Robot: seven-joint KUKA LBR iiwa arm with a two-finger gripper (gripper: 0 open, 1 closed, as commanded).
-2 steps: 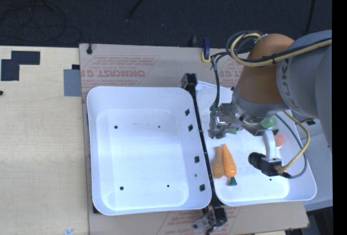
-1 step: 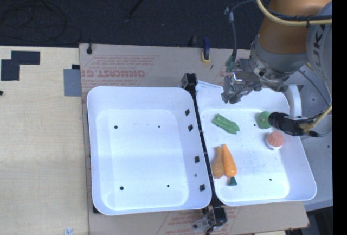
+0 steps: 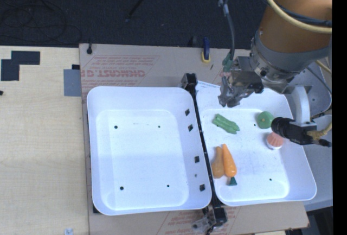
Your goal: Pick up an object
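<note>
Nearest me in the right bin (image 3: 303, 190), the carrot (image 3: 228, 160) lies lengthwise toward camera; beyond it the green pod (image 3: 226, 124), long axis slanting left-back to right-front; the hand (image 3: 232, 97) hangs just behind the pod, carrying nothing; I cannot tell how its fingers stand.

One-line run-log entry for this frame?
gripper: above right bin, nothing held | nearest: green toy pea pod | orange toy carrot: untouched
</note>
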